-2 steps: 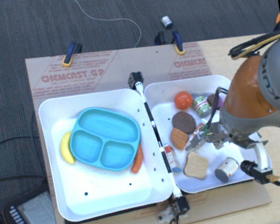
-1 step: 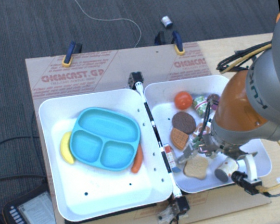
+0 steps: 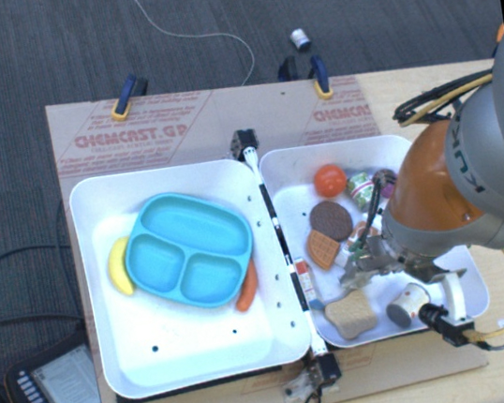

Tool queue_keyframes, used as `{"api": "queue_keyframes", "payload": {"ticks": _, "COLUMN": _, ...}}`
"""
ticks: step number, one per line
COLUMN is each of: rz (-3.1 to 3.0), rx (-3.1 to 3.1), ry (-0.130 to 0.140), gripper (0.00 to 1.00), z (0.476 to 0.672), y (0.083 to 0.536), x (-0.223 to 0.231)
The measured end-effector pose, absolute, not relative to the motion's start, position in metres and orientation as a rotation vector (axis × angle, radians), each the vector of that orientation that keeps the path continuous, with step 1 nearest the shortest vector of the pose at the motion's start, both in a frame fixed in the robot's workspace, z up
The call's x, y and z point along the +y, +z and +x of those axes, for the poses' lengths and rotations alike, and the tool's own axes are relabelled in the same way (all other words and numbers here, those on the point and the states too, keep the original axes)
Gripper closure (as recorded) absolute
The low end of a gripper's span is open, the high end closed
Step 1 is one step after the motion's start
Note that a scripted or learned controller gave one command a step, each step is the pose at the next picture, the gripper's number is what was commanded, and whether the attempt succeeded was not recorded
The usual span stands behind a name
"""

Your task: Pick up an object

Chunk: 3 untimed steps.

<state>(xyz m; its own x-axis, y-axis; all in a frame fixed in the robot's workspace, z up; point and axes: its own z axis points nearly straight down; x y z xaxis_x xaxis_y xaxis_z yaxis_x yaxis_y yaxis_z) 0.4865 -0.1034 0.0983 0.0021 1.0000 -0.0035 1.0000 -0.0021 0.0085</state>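
Observation:
The right bin (image 3: 338,146) holds a red ball (image 3: 329,180), a round brown cookie (image 3: 331,219), an orange waffle-like piece (image 3: 322,249), a green and white item (image 3: 361,188), a tan bread slice (image 3: 349,317) and a white and grey cylinder (image 3: 403,305). My gripper (image 3: 364,259) hangs low over the middle of this bin, just right of the waffle piece and above the bread slice. The arm's grey and orange body covers the bin's right half. I see no object held.
The left bin (image 3: 165,371) holds a blue divided plate (image 3: 188,248), a yellow banana (image 3: 118,266) at its left and an orange carrot (image 3: 246,290) at its lower right. A black rail (image 3: 268,212) separates the bins. Clamps (image 3: 319,76) stand at the back edge.

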Motion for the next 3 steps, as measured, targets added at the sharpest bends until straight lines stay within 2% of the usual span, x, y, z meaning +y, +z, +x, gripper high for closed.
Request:
{"api": "queue_keyframes", "payload": {"ticks": 1, "rz": 2.218, "rx": 2.213, "ry": 0.005, "gripper": 0.0, "z": 0.4864, "y": 0.0981, "x": -0.1032}}
{"api": "queue_keyframes", "payload": {"ticks": 2, "rz": 2.218, "rx": 2.215, "ry": 0.006, "gripper": 1.0, "z": 0.4867, "y": 0.1075, "x": -0.1029}}
{"api": "queue_keyframes", "payload": {"ticks": 3, "rz": 2.218, "rx": 2.214, "ry": 0.006, "gripper": 0.0, "z": 0.4866, "y": 0.1074, "x": -0.1028}}
